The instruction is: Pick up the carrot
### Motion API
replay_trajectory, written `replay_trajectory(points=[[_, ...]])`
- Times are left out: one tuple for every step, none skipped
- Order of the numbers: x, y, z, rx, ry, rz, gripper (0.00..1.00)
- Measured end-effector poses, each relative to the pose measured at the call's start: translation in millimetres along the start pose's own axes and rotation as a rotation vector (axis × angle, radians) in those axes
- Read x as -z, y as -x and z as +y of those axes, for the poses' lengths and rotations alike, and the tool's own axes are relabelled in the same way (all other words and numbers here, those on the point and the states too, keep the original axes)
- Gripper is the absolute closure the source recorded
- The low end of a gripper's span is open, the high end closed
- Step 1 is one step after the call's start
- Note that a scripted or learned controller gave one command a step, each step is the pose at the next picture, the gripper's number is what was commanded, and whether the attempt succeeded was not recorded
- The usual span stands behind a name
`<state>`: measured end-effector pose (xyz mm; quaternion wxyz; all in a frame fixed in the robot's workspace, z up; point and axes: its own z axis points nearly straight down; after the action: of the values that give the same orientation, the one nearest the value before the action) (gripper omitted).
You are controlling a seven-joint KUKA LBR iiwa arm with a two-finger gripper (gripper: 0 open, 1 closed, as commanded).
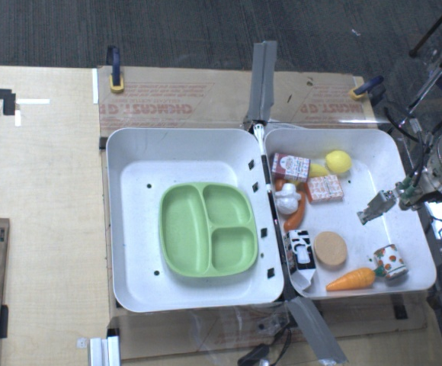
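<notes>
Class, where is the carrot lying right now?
The carrot lies near the front edge of the right bin, between the round tan disc and the spotted can.

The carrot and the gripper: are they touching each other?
Apart. In the camera view the carrot lies near the front edge of the right bin, while the gripper is farther back, with bare white bin floor plainly between them.
</notes>
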<state>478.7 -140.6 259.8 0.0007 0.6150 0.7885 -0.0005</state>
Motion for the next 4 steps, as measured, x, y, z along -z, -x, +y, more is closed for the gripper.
replay_trajectory(points=[[-148.5, -12.7, 1.3, 0.118, -0.002, 0.003, 0.0], [-156.1, -26.3, 12.4, 0.464, 0.017, -0.029, 0.0], [-147.0, -31.8, 11.8, 0.468, 0.01, -0.011, 1.0], [-68.2, -81.8, 20.6, 0.851, 0.002, 0.001, 1.0]])
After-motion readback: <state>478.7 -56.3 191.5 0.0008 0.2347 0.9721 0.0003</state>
